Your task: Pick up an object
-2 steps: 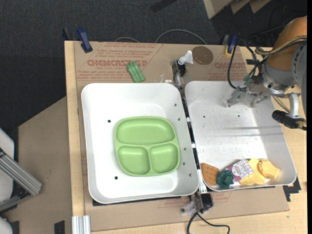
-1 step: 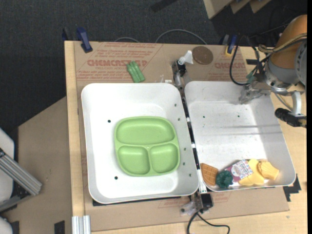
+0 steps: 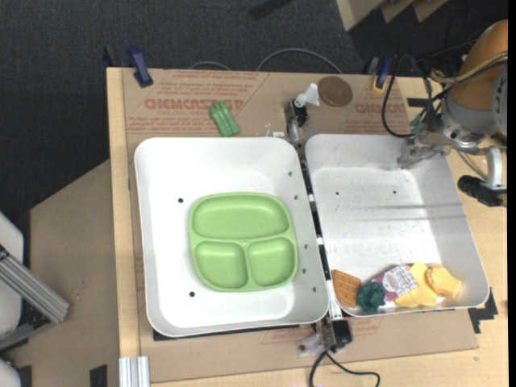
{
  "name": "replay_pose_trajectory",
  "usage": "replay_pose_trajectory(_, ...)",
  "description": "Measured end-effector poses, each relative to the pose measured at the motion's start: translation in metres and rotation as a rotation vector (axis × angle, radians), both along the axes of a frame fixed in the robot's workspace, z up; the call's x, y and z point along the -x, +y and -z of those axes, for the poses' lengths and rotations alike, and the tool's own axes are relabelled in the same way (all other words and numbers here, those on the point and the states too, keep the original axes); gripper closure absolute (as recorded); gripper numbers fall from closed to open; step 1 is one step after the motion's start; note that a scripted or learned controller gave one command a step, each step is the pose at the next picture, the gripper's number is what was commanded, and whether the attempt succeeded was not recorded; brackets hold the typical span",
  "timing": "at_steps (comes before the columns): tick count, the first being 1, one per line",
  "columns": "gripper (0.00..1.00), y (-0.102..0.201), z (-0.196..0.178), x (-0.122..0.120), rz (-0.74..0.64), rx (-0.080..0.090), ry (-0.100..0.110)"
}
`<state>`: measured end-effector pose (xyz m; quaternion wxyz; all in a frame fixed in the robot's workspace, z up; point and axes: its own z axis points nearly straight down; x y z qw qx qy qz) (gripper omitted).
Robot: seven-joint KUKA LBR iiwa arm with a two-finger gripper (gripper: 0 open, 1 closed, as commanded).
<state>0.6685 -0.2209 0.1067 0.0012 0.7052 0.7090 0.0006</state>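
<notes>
Claw [image 3: 409, 153]: at the far right corner of the right bin, small and partly hidden under the arm; released or clenched, I cannot tell.
Arm [image 3: 484, 79]: comes in from the right, cut off by the frame edge.
Right bin [image 3: 387, 208]: wide bare floor across its far and middle parts.
Toys [image 3: 399, 287]: heaped along the near wall of the right bin, well apart from the claw; a waffle [image 3: 346, 286], a dark green piece [image 3: 371, 296], a pale wrapper [image 3: 399, 280] and yellow pieces [image 3: 431, 285], overlapping and hard to tell apart.
Left bin [image 3: 161, 184]: holds a green tray [image 3: 243, 240] in the middle, room all round it.
Table [image 3: 193, 95]: green clip [image 3: 225, 119] beyond the left bin; brown disc [image 3: 334, 92] by the bins' far seam.
</notes>
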Motion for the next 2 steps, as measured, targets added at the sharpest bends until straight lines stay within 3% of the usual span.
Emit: replay_pose_trajectory(2,1.0,0.0,-0.021,-0.002,-0.002,0.006,-0.007)
